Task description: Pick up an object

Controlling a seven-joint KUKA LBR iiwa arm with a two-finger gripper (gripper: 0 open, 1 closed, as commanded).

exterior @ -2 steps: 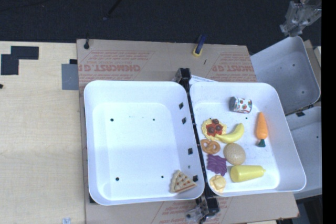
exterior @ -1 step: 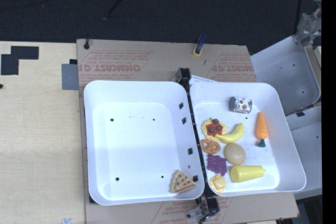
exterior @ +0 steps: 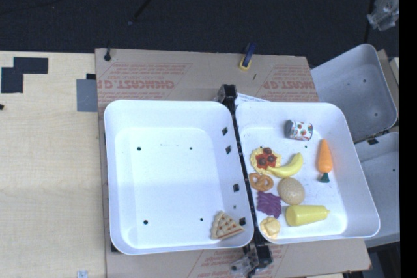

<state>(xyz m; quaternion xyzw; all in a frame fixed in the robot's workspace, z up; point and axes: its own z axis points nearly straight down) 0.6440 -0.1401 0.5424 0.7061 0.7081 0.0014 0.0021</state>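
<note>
The brown ball [exterior: 291, 191] is hemmed in by a banana [exterior: 288, 166] above, a yellow bottle [exterior: 305, 214] below and purple grapes [exterior: 268, 204] at its left

Two shallow white plastic bins side by side on cardboard-covered worktop [exterior: 163, 78]. Left bin [exterior: 124, 140]: triangular tan waffle wedge [exterior: 225, 226] at 5 o'clock corner. Right bin [exterior: 352, 205]: small silver-and-red can [exterior: 298, 130] at 12 o'clock; orange toy carrot [exterior: 324, 159] at 3 o'clock; yellow banana [exterior: 288, 166] centre, touching small pizza round [exterior: 264, 158]; brown pretzel [exterior: 260, 181], tan potato-like ball [exterior: 290, 190], purple grape bunch [exterior: 268, 204], yellow squeeze bottle [exterior: 305, 214] toward 6 o'clock. Blue-and-yellow clamp [exterior: 247, 56] at worktop's 12 o'clock edge.
</note>
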